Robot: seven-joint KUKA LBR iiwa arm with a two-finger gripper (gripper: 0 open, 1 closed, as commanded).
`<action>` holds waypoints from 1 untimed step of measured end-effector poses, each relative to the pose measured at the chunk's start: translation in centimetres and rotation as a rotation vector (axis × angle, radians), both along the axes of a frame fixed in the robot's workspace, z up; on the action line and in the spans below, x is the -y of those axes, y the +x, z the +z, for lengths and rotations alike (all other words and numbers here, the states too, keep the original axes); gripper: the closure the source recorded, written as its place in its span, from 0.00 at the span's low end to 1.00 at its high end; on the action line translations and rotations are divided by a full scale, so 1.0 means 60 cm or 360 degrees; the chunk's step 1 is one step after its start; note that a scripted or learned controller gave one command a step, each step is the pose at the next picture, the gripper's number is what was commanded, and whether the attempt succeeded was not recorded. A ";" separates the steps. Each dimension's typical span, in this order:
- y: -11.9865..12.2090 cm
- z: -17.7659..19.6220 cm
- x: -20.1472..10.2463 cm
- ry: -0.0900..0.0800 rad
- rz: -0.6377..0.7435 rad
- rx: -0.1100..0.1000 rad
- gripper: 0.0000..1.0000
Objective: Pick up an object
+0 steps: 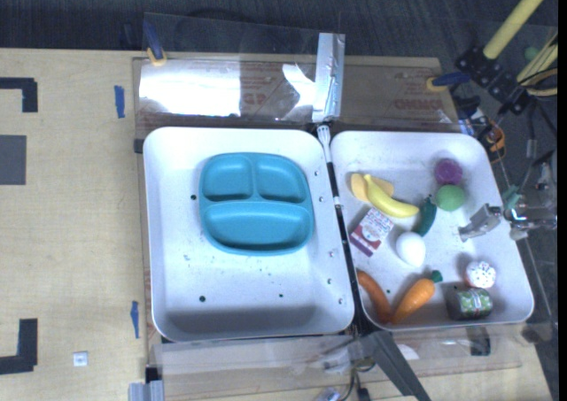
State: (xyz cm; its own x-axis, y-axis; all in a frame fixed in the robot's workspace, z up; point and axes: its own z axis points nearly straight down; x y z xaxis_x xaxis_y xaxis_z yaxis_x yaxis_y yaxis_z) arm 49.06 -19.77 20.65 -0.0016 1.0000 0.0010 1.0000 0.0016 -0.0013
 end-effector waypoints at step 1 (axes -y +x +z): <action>0.074 -0.168 -0.082 0.0004 0.0178 -0.0009 0.00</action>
State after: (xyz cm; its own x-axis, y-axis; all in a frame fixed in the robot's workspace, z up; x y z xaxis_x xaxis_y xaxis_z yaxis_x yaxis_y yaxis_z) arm 53.53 -14.86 10.56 -0.1134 0.9935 0.0040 0.9935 0.1135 -0.0067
